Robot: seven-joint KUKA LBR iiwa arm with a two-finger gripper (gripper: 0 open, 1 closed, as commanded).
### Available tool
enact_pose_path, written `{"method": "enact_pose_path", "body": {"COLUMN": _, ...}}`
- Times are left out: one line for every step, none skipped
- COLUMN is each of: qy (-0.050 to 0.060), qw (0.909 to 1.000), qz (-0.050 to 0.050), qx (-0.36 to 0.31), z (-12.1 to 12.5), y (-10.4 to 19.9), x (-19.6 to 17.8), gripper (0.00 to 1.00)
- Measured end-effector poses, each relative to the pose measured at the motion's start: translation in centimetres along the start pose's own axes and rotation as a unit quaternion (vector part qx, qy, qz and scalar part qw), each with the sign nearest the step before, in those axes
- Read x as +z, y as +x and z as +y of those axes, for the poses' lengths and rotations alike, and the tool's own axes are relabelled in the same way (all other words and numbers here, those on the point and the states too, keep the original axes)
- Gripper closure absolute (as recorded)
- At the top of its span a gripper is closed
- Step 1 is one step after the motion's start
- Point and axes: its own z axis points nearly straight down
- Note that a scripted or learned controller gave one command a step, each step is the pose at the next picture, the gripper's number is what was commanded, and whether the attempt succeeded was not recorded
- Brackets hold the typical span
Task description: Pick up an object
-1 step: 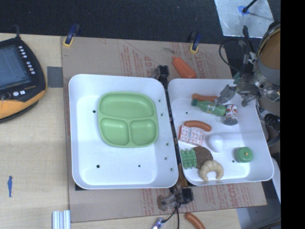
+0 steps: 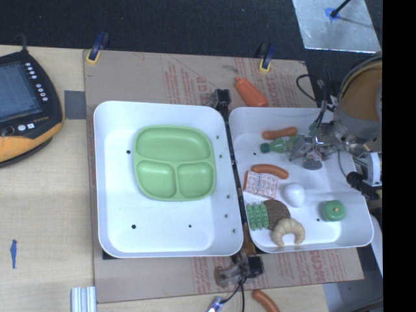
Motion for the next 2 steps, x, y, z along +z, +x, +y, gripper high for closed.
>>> {"method": "enact_pose_path", "body": {"qy": -0.001, "qw": 1.0, "qz": -0.001, "qx": -0.001, "z": 0.1, "y": -0.1, "x": -1.2, "gripper": 1.0}}
{"method": "enact_pose_path", "body": {"qy": -0.003, "qw": 1.0, "qz": 0.0, "qx": -0.001, "z": 2.6, "y": 4.4, "x": -0.2, "gripper": 1.0}}
